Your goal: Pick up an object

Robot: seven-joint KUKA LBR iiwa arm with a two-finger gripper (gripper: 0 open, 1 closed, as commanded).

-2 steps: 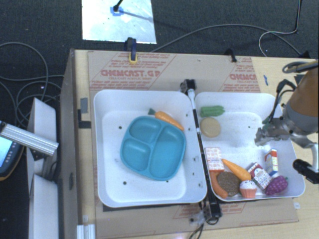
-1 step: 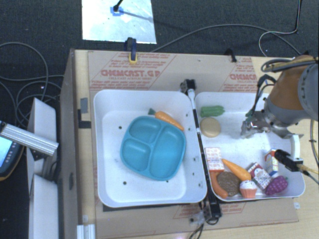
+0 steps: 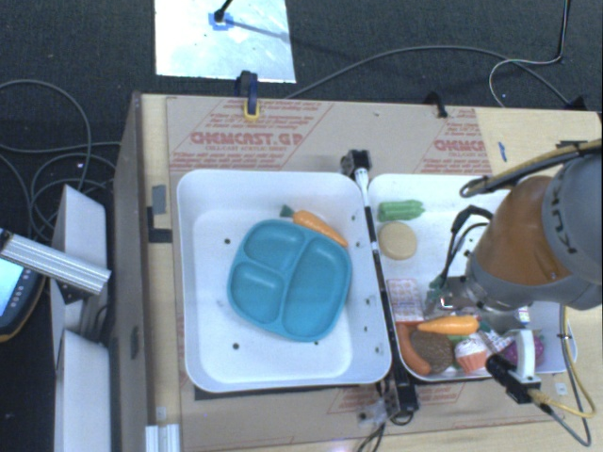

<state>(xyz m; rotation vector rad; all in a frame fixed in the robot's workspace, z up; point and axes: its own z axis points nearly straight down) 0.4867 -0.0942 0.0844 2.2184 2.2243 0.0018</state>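
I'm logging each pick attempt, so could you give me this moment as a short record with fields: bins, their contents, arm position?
left bin: blue divided plate, carrot at the plate's top edge
right bin: green piece, round tan piece, pile of toy food with an orange carrot near the front
arm: over the right bin, reaching in from the right
gripper state: cannot tell
object held: none visible
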